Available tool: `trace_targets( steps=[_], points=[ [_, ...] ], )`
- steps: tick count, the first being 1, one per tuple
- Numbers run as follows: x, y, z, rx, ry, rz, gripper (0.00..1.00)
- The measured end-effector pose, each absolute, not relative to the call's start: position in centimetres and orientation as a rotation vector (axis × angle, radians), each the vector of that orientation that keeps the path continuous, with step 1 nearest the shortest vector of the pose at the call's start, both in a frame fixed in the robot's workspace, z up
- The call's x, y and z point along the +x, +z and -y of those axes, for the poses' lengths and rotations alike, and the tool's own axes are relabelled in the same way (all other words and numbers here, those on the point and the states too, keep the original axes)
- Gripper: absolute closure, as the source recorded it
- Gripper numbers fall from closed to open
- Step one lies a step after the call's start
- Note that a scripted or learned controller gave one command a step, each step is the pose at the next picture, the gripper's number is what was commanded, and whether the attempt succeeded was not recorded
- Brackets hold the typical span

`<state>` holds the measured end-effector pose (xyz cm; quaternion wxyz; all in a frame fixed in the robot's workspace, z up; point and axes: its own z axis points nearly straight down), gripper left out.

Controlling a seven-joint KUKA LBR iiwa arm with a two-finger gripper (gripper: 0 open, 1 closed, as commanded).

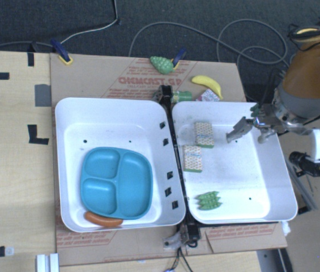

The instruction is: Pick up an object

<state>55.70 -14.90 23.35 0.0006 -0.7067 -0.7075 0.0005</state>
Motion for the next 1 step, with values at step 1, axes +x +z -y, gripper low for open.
trace_targets(
  steps=[1],
  points=[
    [61.76,11.23,11.71,-2.217,0.005,2.220,0.00]
  ],
)
